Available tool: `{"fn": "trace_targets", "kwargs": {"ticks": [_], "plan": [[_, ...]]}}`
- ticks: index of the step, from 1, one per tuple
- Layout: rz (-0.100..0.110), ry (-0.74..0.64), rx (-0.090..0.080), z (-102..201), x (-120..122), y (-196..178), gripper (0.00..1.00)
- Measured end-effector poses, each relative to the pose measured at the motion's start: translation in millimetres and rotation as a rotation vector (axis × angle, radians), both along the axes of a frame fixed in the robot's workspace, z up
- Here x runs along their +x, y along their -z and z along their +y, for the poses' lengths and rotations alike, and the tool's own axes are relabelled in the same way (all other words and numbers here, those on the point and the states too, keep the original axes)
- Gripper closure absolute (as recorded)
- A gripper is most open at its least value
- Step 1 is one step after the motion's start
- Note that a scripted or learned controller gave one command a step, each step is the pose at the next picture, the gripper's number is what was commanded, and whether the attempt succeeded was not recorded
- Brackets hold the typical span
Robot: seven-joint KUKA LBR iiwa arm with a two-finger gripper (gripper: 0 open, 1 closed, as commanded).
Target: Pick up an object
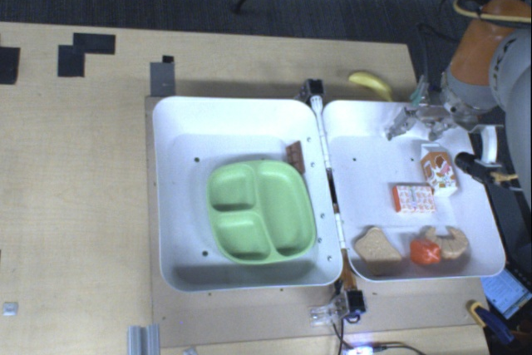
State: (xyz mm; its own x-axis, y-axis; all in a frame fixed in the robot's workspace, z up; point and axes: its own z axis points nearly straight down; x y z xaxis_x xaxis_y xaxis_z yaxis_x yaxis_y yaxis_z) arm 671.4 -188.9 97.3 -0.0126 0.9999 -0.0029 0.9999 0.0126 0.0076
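The jaws (418, 122) hang apart and empty over the right bin's (366, 122) bare far end, likely poised to drop on the carton (438, 169) lying just nearer.

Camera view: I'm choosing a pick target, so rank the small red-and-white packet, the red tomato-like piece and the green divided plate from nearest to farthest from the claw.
1. Small red-and-white packet, mid right bin, just below the claw.
2. Red tomato-like piece, near the right bin's front edge.
3. Green divided plate, across in the left bin.
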Motion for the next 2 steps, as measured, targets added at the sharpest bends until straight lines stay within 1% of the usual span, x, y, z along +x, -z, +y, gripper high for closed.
{"fn": "trace_targets", "kwargs": {"ticks": [1,2], "plan": [[0.005,0.006,0.003,26.6,-7.2,12.4,0.0],[0.005,0.006,0.003,48.3,-24.9,12.3,0.0]]}}
